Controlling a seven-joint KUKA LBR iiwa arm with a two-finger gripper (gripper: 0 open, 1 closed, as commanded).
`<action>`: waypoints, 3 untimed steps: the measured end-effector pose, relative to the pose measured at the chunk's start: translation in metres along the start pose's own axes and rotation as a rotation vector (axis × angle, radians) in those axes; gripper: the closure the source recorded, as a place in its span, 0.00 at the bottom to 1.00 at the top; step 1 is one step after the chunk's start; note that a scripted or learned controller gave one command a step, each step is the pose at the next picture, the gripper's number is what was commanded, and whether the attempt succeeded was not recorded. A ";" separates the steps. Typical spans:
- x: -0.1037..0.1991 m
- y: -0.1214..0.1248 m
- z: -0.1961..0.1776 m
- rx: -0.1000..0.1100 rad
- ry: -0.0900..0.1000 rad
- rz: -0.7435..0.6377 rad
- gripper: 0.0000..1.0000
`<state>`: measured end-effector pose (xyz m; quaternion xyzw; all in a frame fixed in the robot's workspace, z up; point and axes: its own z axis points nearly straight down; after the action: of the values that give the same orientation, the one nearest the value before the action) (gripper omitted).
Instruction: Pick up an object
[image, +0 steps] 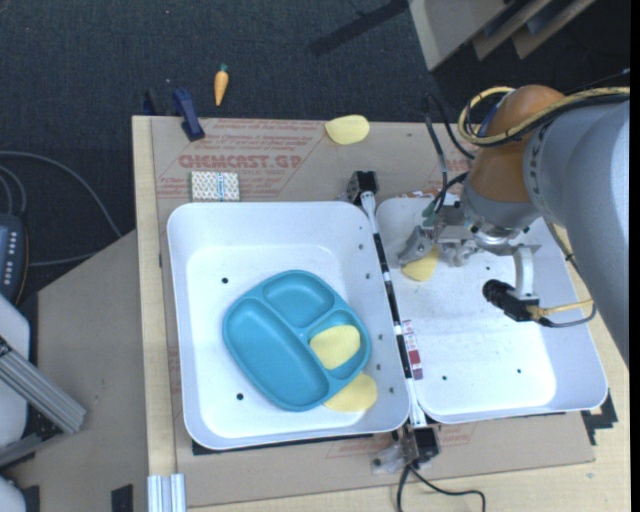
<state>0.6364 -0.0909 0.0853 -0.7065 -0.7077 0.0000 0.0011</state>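
Fingers' spread on the grey two-finger gripper (432, 250) cannot be told; it sits just above a pale yellow soft lump (420, 268) in the right white bin (500, 395). Cardboard (250, 155) at the far side reads roughly "CHEMCAST".

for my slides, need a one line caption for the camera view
KUKA arm's gripper low in the right bin at a yellow piece; blue divided plate in the left bin.

Divided plate (290, 340) lies in left bin (200, 240).
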 end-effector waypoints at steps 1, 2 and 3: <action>0.000 0.000 -0.010 -0.001 -0.001 -0.001 1.00; 0.000 0.000 -0.010 -0.001 -0.001 -0.001 0.00; -0.005 0.008 0.001 -0.003 -0.002 0.000 0.00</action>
<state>0.6445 -0.0963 0.0846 -0.7066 -0.7076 -0.0004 -0.0008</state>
